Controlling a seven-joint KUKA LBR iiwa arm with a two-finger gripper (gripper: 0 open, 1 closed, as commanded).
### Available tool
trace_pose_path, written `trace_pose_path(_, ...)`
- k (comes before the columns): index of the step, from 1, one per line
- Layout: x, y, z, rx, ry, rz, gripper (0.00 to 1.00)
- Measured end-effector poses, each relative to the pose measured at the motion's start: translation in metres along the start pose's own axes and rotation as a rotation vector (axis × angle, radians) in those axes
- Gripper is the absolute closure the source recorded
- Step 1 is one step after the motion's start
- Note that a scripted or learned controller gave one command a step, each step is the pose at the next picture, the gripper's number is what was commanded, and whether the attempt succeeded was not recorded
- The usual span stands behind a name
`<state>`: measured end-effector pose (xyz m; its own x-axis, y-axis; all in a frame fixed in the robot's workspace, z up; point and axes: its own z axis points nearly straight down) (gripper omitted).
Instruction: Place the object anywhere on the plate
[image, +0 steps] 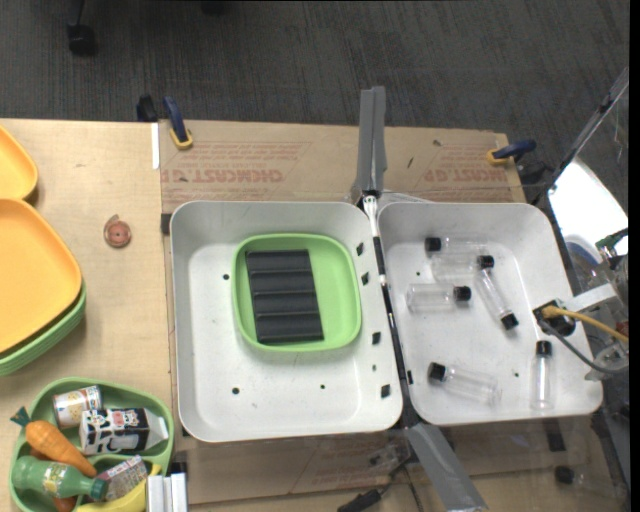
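A square green plate with rounded corners lies in the middle of the left white bin. A dark grey ridged block rests flat on the plate, inside its rim. In the right white bin lie several clear vials with black caps, among them one at the back, one in the middle and one near the front. All of them lie on their sides, apart from one another.
Orange plates are stacked at the bench's left edge, and a green bowl of toy food stands at the front left. A small pink disc lies on the wood. A yellow cable reaches over the right bin's right rim.
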<state>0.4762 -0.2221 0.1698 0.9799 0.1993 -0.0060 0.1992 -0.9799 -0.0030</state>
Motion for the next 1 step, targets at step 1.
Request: trace_pose_path(1, 0.0000, 0.0000, 0.0000, 0.000, 0.000, 0.000, 0.00)
